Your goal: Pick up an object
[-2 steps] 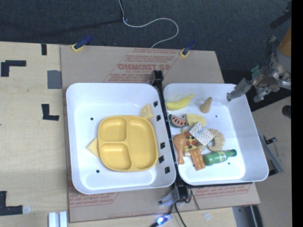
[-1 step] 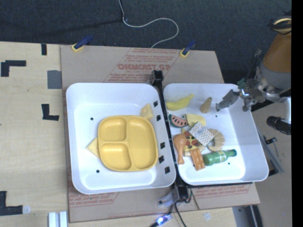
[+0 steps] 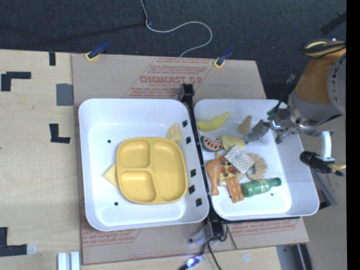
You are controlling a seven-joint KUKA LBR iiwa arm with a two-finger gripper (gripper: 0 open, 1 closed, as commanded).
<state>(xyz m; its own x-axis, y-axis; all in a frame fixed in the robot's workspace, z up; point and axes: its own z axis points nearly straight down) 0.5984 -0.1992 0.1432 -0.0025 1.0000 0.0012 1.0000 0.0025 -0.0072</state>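
End effector [image 3: 260, 129] over rt bin [image 3: 298, 198], w/ toys.

Dark carpet [image 3: 67, 16] (white cable [image 3: 180, 30] across); wooden bench [image 3: 34, 167].

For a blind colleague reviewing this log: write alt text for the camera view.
A grey and orange robot arm reaches from the right, its pincer over the right bin, which holds toy food including a banana and a green bottle. The left bin holds a yellow divided plate.
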